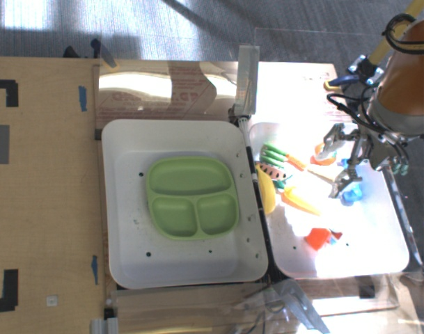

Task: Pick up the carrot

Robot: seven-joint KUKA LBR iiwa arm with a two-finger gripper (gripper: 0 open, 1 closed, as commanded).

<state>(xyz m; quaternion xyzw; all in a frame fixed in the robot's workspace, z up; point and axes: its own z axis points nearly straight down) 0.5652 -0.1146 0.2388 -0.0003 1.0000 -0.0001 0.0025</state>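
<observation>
Carrot (pixel 280 156): orange with green leaves, lying aslant at the far left of the right bin (pixel 379 256), close to the divider between the two bins. Just near of it, a slice of watermelon (pixel 273 174), a yellow banana-like piece (pixel 267 192) and an orange wedge (pixel 300 201). A red-orange item (pixel 317 238) lies nearer still, toward the bin's middle. Gripper (pixel 341 161): suspended over the right bin, well to the right of the carrot, fingers spread apart with nothing between them. A small orange piece (pixel 324 158) sits beside the far finger; a blue object (pixel 351 195) sits by the near finger. Left bin (pixel 121 207): holds a green three-compartment plate (pixel 192 197).
</observation>
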